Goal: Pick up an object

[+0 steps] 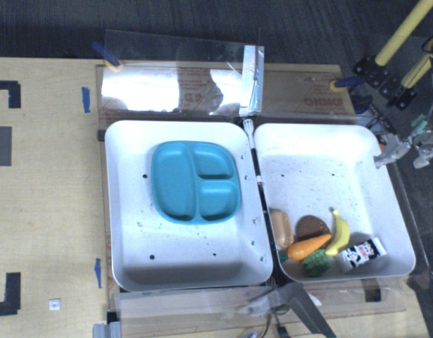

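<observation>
The right bin (322, 153) holds several toy foods bunched in its near corner. A tan bun (280, 227) lies beside a brown round piece (312, 226). An orange carrot (309, 246) rests in front of them, with a green broccoli (315, 262) at its tip. A yellow banana (338, 234) curves next to a black-and-white carton (361, 253). The pieces touch or nearly touch one another.
The left bin (132, 252) bears a blue divided plate (196, 181) at its middle. A clear plastic panel (177, 83) stands behind the bins. Yellow rods and black clamps (392, 62) sit at the upper right, past the right bin's far corner.
</observation>
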Controlling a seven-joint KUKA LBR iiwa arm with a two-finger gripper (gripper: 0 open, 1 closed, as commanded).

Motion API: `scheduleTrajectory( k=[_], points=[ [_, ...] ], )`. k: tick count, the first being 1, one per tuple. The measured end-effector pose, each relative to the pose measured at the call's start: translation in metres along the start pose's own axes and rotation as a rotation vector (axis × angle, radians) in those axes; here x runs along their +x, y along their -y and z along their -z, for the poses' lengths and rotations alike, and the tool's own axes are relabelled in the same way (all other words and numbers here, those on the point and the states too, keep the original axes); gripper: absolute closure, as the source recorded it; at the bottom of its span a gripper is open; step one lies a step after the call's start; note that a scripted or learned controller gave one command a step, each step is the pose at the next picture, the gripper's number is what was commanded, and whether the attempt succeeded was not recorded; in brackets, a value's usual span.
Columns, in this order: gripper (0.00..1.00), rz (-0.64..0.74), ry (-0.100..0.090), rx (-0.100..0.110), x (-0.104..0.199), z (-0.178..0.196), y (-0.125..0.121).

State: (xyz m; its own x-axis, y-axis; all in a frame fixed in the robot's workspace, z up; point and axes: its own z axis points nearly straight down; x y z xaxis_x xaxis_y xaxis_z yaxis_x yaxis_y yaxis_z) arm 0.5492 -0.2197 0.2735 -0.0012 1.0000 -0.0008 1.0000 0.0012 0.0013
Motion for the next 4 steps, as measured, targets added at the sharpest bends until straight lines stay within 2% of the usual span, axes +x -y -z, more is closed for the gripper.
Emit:
scheduleTrajectory(
  k=[1, 2, 3, 4],
  points=[
    [0.00, 0.106, -0.005, 0.010, 0.028, -0.137, 0.071],
    [0.00, -0.166, 0.000, -0.007, 0.095, -0.184, 0.067],
    [1.00, -0.169, 0.000, -0.014, 0.095, -0.173, 0.065],
    [1.00, -0.166, -0.003, -0.006, 0.145, -0.067, 0.034]
  ],
)
